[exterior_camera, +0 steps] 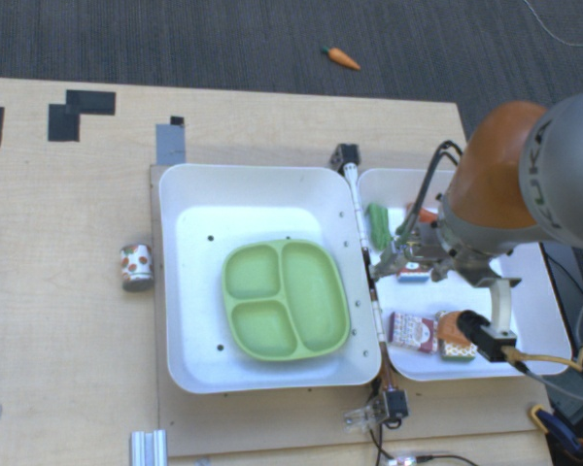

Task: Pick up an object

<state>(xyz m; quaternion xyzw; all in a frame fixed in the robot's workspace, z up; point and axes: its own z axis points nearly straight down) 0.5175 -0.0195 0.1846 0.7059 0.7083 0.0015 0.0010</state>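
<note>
My gripper [414,260] hangs low over the middle of the right bin [539,304], under the grey and orange wrist. Just below it lies a small white, red and blue item [415,277]; whether they touch is unclear. A green vegetable-shaped toy [379,225] lies at the bin's left wall. A red and white carton [414,331] rests near the front edge, with an orange and brown toy [454,328] beside it. A bit of orange-red [428,216] peeks out beside the wrist.
The left bin [189,260] holds a green divided plate [286,299]. A small patterned can [136,265] lies on the bench left of the bins. A toy carrot [343,58] sits on the carpet beyond. Cables trail at the right.
</note>
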